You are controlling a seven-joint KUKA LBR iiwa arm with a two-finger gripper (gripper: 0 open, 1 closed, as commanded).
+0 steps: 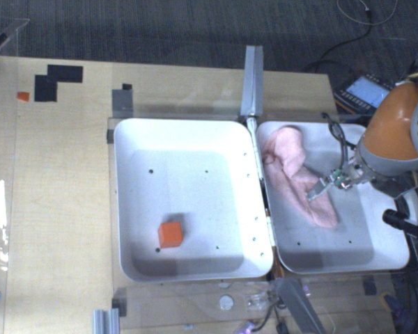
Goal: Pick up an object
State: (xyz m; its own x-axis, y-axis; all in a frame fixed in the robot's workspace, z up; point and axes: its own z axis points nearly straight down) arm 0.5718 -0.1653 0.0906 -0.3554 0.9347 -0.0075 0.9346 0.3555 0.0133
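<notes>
Lying crumpled along the left side of the right bin [386, 252], a pink cloth [296, 172] stretches from the far corner toward the middle. Pinching the cloth's lower fold, the claw [319, 192] reaches in from the right. An orange block [171, 234] sits in the left bin [195, 145] on the table [56, 207].

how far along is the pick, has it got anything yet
Done: the arm has reached into the right bin. In hand: the end effector is down at the pink cloth, which lies in the bin, unlifted. Left: a clear grip and the lift. The orange block sits in the left bin.
</notes>
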